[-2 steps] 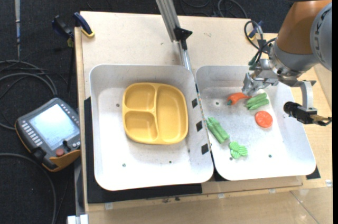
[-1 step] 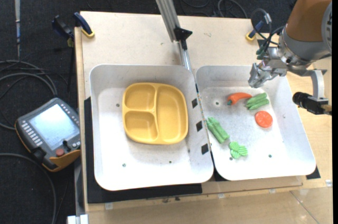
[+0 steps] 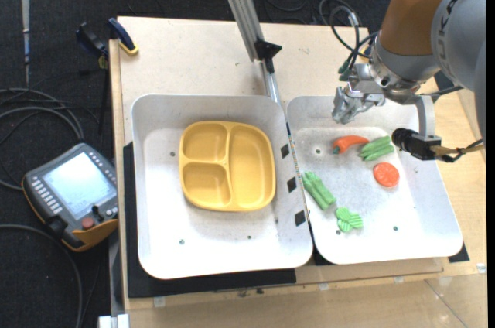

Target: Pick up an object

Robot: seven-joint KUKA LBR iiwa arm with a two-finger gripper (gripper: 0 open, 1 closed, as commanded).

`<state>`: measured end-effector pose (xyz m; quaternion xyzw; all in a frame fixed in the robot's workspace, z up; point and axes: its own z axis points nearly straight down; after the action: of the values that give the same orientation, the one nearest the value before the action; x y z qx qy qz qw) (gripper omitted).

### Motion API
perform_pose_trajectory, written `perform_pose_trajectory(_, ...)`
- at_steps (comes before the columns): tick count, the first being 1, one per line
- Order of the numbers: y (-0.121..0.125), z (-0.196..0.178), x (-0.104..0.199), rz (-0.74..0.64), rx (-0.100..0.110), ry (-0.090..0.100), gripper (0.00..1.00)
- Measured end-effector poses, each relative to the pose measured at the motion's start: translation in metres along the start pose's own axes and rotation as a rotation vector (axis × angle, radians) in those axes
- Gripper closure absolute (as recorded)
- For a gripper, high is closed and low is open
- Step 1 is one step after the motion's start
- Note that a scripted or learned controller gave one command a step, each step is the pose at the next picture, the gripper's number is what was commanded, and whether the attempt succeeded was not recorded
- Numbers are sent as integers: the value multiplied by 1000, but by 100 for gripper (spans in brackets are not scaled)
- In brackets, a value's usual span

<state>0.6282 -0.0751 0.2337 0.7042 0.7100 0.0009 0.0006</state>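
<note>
Gripper hangs near the right bin's far edge; I cannot tell its state. Just below it lies the orange carrot, with open floor around.

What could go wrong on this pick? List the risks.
1. The gripper hangs near the right bin back wall; a straight descent may clip it.
2. The orange carrot lies right beside the green bean pod, so a grab there may nudge or catch both.
</note>
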Motion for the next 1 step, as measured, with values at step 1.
perform_pose_trajectory(1,11,2,64,0,0,1,100)
